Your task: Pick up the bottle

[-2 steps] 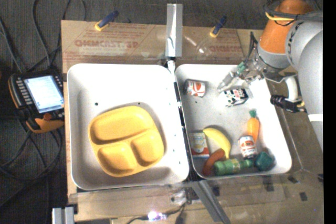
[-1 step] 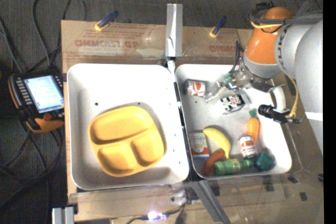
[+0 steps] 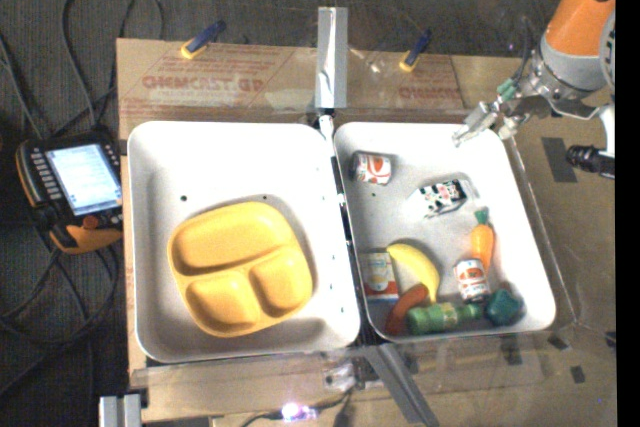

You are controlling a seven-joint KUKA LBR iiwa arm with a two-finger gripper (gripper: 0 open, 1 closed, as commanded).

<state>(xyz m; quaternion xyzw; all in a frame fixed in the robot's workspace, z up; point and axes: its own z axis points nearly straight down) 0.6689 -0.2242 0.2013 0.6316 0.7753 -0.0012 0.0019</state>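
Lying near the front of the right white bin (image 3: 530,205), the small red-and-white plastic bottle (image 3: 472,280) sits in a crowd. A smooth orange carrot (image 3: 483,241) touches its top, a curved yellow banana (image 3: 418,265) lies just beside it on the left, and bumpy green toy vegetables (image 3: 462,314) rest below it. A round red-and-white can (image 3: 373,168) and a flat black-and-white packet (image 3: 443,196) lie farther back. The metal two-finger gripper (image 3: 478,126) hovers over the bin's back right corner, well apart from the bottle, fingers spread open and holding nothing. The left white bin (image 3: 150,175) holds a shiny yellow plastic tray (image 3: 243,265) with three dips.
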